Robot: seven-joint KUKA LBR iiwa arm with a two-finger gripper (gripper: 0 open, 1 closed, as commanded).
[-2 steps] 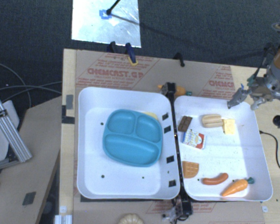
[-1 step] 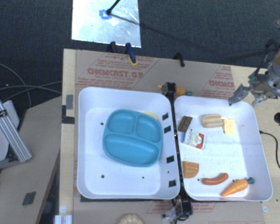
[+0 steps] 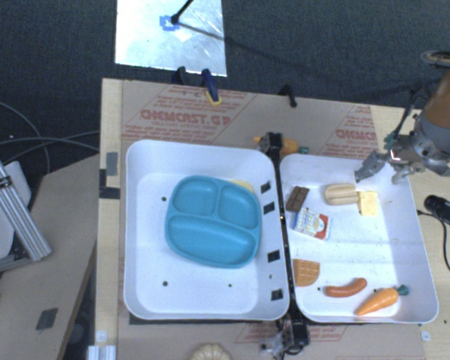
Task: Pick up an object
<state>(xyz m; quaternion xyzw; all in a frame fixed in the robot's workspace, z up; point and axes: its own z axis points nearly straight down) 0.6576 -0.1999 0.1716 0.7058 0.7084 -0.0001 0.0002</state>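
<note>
Carrot (image 3: 376,300) and sausage (image 3: 345,287), likely light, stiff plastic toys best pinched across their middles, lie near in the right bin (image 3: 418,248), while the spread, unladen gripper (image 3: 383,168) hovers at its far rim.

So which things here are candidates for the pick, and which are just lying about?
Candidates, right bin: bread roll, cheese slice, chocolate bar, small packet, waffle, sausage, carrot; pincer above them.
Lying about: blue divided plate, left bin, cardboard sheet.
</note>
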